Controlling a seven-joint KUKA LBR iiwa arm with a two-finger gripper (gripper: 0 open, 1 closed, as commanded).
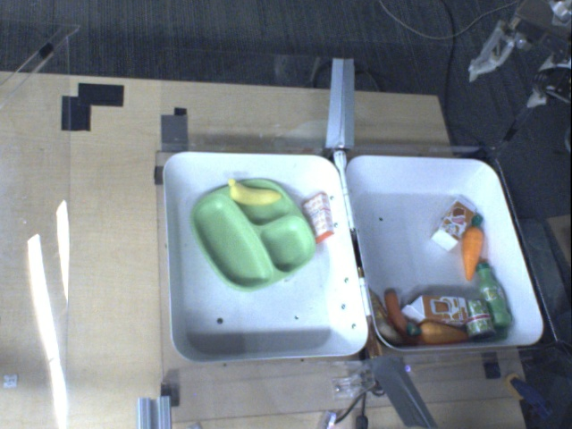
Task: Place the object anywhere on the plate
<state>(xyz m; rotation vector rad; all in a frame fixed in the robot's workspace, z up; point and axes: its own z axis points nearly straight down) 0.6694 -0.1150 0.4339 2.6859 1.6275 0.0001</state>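
A green divided plate (253, 236) lies in the left bin (206, 329). A yellow banana (256, 195) rests on the plate's far compartment. Against the plate's right rim, on the bin floor, lies a small red and white packet (319, 217). My gripper (525, 14) hangs at the top right corner of the camera view, beyond the bench and well away from both bins, with nothing seen in it.
The right bin (402, 204) holds a small carton (455, 224), a carrot (472, 250), a green bottle (492, 298), a brown carton (441, 309), a sausage (393, 315) and another carrot (440, 332). A metal post (340, 105) stands behind the bins' shared wall.
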